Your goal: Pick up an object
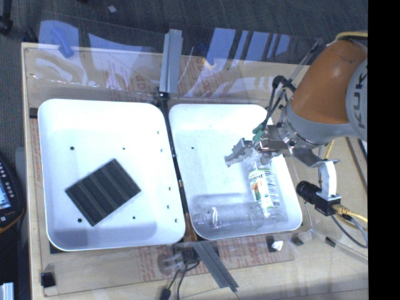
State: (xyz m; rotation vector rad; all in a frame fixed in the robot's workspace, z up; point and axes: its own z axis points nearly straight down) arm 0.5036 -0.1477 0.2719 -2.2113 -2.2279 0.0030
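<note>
In the right bin, a small clear bottle with a white, green and red label lies near the right wall, pointing toward the back. A larger clear plastic bottle lies along the bin's front wall. My gripper hangs over the middle right of this bin, just up and left of the labelled bottle's top end, with nothing seen in its grasp. A black ribbed slab lies flat and askew in the left bin.
The grey and orange arm reaches in over the right bin's right rim. A clear screen stands behind both bins. The divider runs between the bins. Cables lie on the bench at right.
</note>
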